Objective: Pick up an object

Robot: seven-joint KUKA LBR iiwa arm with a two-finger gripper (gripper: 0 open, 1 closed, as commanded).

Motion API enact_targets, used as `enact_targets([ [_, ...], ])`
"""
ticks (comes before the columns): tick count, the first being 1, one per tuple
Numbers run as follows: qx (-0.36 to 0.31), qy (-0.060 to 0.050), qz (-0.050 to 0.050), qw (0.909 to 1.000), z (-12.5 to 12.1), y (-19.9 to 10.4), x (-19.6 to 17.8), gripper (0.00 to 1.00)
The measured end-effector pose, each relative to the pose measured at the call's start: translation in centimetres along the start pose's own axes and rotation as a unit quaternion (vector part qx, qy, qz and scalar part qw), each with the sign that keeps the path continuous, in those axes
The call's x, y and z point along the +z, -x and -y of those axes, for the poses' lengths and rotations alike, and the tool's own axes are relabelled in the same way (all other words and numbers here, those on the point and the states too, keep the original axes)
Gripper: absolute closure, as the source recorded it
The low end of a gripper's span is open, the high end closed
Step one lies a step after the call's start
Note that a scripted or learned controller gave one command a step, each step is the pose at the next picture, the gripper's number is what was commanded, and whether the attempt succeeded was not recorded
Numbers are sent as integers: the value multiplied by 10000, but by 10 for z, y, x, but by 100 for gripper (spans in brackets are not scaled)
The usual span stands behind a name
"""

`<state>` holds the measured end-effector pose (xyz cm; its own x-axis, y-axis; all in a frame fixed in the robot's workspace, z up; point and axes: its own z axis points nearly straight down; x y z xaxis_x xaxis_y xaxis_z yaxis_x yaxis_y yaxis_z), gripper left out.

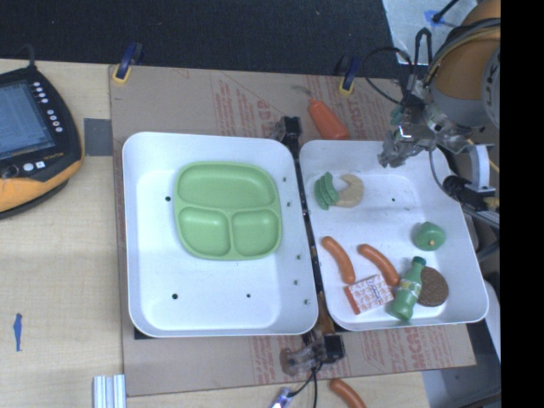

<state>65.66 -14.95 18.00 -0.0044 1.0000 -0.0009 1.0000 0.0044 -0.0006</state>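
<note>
Here the gripper (396, 154) hangs over the right bin's (476, 311) far edge, grip unreadable; the croissant (349, 190) lies nearby to its left.

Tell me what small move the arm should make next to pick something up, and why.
Probably move the gripper toward the view's left and lower it over the pale curved piece beside the green pod. The gripper hangs at the right bin's top edge with nothing under it, and that pair looks like the nearest thing. The sausages and bottle lie farther down.
</note>
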Motion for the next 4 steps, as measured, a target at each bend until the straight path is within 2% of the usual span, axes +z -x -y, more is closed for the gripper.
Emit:
enact_targets([
  [1, 14, -22, -7, 10000, 2, 63, 51, 0],
  [2, -10, -23, -4, 10000, 1, 63, 40, 100],
  [3, -6, -19, -12, 10000, 0, -27, 12, 100],
  [4, -3, -22, -8, 10000, 0, -26, 12, 0],
])
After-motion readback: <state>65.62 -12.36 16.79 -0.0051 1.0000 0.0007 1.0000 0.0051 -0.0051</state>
